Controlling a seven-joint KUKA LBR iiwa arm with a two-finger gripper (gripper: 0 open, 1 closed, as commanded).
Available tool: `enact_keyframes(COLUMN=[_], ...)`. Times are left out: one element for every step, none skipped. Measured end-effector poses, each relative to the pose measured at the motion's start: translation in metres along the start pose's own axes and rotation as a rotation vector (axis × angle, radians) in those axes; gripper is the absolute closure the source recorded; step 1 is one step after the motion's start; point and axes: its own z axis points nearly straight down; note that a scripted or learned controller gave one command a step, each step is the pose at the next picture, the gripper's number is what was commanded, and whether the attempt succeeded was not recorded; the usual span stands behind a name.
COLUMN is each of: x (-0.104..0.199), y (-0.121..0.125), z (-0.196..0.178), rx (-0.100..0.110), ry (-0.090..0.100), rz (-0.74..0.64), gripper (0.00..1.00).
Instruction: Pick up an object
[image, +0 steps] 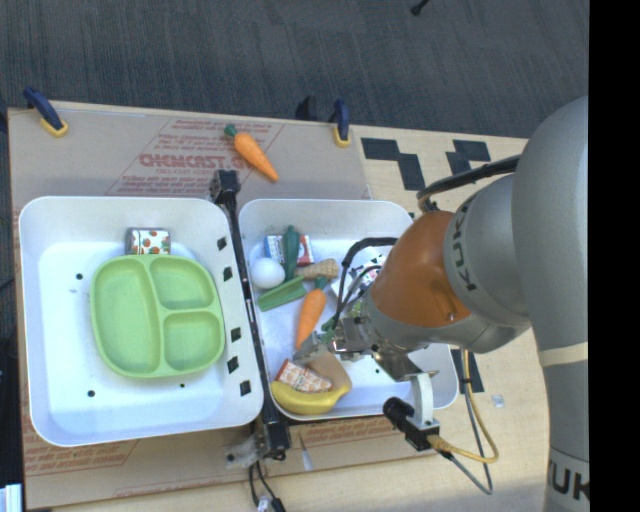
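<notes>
Arm (520, 260) hides much of right bin (330, 212) | pincer (322, 345) (by carrot (309, 318)) state unclear

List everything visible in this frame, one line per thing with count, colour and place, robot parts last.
bins: 2, white, side by side on the bench
divided plate: 1, light green, in the left bin
small box: 1, white with red dots, left bin, behind the plate
carrot: 1, orange, on the cardboard behind the bins
carrot: 1, orange, middle of the right bin
ball: 1, white, right bin
banana: 1, yellow, right bin's front edge
clamps: 2, blue and yellow, bench's rear edge
arm: 1, grey with orange band, over the right bin
gripper: 1, beside the right-bin carrot
</notes>
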Motion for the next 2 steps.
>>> enact_keyframes(x=[0.000, 0.025], y=[0.001, 0.001], z=[-0.010, -0.101], rx=[-0.001, -0.006], ry=[-0.001, -0.002], rz=[-0.007, 0.001], gripper=[1.00, 1.00])
